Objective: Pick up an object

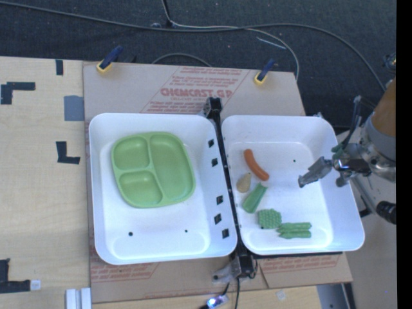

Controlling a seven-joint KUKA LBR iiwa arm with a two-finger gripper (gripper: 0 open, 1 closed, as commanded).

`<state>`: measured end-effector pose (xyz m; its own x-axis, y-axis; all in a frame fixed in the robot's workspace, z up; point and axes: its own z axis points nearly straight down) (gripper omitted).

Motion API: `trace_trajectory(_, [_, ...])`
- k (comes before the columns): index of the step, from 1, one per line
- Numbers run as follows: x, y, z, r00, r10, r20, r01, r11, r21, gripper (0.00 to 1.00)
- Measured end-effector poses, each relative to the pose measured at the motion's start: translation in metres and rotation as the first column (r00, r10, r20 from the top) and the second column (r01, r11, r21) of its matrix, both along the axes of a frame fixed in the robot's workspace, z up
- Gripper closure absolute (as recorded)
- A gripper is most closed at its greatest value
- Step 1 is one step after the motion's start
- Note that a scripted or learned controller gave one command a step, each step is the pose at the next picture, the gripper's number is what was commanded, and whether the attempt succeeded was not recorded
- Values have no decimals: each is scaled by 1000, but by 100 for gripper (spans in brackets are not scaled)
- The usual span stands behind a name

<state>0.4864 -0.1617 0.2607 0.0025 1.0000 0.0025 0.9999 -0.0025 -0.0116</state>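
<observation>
We are seeing the gripper [317, 172] hanging over the right bin [322, 134] near its right wall, holding nothing; how wide it stands we cannot tell. The orange sausage [255, 164] is lying mid-bin, well apart from it.

A robotics lab or test cell. Two white bins [103, 172] sit on a cardboard sheet [193, 89] clamped to a plywood table [32, 192] with yellow-and-blue clips [109, 58], all left of the pincer [325, 172]. Black cables [212, 26] trail over dark carpet [290, 5] beyond it, and black tape marks [16, 92] dot the far-left wood.
</observation>
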Motion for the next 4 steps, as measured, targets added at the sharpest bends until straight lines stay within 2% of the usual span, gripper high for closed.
trace_trajectory(1, [2,0,5,1000,3,10,-3,1000,-2,0])
trace_trajectory(2, [2,3,-39,1000,3,6,-3,1000,-2,0])
trace_trajectory(4, [4,1,-167,1000,2,6,-2,1000,-1,0])
